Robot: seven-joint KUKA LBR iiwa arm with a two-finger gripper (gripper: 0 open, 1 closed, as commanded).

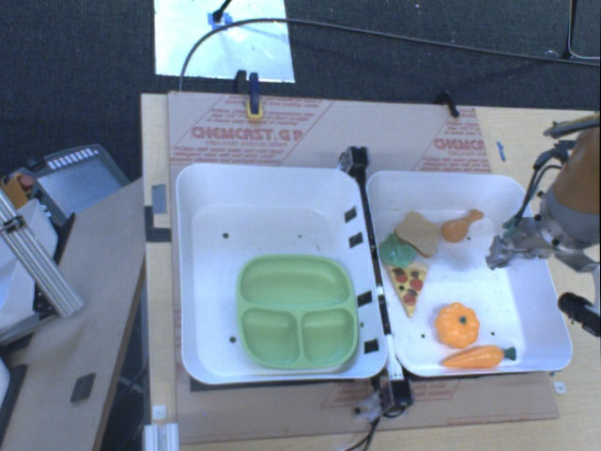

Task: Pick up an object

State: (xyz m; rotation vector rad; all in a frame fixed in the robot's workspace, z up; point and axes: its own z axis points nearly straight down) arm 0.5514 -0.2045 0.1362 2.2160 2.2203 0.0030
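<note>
A pale counter on dark carpet bears two white bins. The left bin holds a green tray. In the right bin, toys crowd from 9 to 6 o'clock: pizza, drumstick, pumpkin, carrot. The gripper hangs at 3 o'clock above bare floor, gripping nothing; whether it is open I cannot tell.

1. Light is even and fairly bright, apparently from overhead.
2. The white bins look slightly washed out, with soft shadows along their inner walls.
3. A pale sheet at the top glares.
4. The picture is soft and grainy throughout; small detail blurs.
</note>
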